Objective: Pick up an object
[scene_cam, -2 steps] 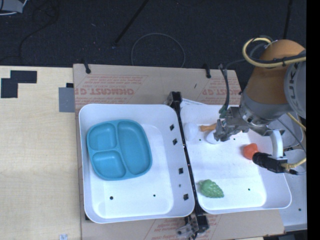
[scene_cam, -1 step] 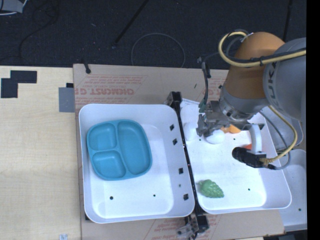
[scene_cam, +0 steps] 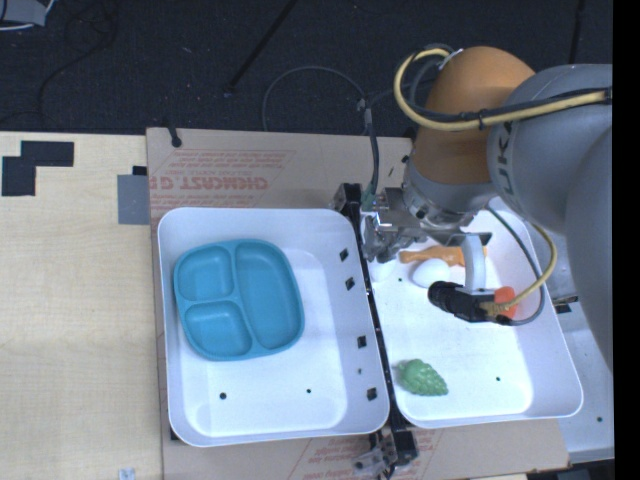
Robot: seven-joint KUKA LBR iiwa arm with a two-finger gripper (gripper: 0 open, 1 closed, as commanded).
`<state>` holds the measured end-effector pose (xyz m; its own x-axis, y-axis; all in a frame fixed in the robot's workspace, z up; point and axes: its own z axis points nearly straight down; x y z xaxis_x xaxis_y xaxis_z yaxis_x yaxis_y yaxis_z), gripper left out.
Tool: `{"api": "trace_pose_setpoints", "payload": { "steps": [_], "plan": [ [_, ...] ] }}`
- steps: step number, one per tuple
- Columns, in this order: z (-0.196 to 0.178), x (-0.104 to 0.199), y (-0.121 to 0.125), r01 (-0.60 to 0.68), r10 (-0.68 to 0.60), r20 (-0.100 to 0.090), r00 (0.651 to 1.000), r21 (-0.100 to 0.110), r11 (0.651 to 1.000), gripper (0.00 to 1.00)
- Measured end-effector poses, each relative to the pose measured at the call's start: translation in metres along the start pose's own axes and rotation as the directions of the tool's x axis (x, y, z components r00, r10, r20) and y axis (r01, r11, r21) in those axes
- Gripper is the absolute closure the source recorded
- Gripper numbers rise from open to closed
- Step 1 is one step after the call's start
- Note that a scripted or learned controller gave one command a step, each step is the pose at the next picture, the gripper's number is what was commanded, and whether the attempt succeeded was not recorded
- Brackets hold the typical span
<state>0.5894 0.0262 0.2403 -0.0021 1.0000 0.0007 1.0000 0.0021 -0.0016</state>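
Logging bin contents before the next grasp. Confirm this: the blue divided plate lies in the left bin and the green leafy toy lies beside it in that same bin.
One thing is wrong. The camera view shows the blue divided plate in the left bin, but the green leafy toy lies in the right bin, near its front edge, not beside the plate.
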Motion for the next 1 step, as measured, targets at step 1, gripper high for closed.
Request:
{"api": "trace_pose_setpoints", "payload": {
  "steps": [1],
  "plan": [
    [0.0143,0.0535,0.0132,0.000,0.000,0.001,1.000,0.001,1.000,1.00]
  ]
}}
